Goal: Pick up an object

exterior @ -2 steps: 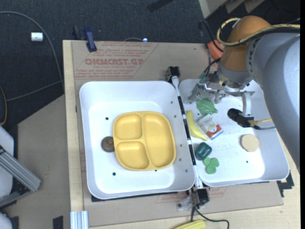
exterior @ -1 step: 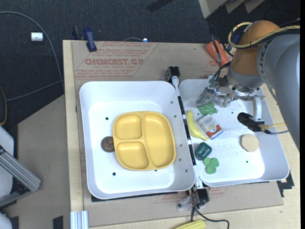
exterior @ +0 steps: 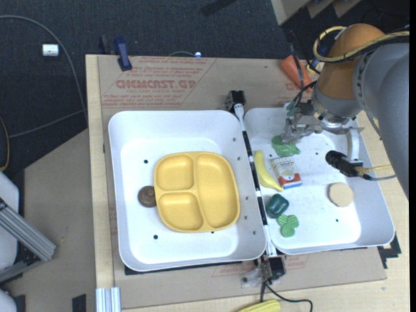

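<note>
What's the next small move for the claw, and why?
Probably a short straight lift to test the grasp. The claw is down in the right white bin, right at the pale green crumpled piece; whether it actually holds it can't be seen from here.

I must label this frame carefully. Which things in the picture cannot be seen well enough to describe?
- Gripper, camera view: fingertips blur into the green item under them, so a grasp cannot be judged.
- Brown round thing, left bin: partly hidden under the yellow plate.
- Small packet: print too small to read.
- Yellow object: cut off by the bottom edge.
- Arm: cut off by the right edge.
</note>
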Robot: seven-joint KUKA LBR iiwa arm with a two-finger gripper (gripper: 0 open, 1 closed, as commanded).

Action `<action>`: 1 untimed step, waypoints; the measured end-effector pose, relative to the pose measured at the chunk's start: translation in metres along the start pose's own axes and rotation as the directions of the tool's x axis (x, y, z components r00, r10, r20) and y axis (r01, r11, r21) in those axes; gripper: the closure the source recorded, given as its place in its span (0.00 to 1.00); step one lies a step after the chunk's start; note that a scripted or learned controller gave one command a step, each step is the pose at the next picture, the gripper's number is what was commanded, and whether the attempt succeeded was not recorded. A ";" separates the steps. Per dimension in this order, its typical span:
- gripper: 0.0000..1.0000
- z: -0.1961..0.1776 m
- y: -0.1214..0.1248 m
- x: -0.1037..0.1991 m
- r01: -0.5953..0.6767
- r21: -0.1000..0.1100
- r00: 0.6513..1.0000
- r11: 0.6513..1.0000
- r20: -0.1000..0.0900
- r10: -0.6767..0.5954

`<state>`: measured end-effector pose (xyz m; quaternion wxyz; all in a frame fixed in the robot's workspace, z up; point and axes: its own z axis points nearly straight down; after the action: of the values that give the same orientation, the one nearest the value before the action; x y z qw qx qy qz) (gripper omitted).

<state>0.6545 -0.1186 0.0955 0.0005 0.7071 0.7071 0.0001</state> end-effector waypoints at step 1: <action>0.00 0.000 0.000 0.000 0.000 0.001 1.000 1.000 0.000 0.000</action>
<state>0.6543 -0.1186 0.0952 0.0003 0.7071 0.7071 -0.0002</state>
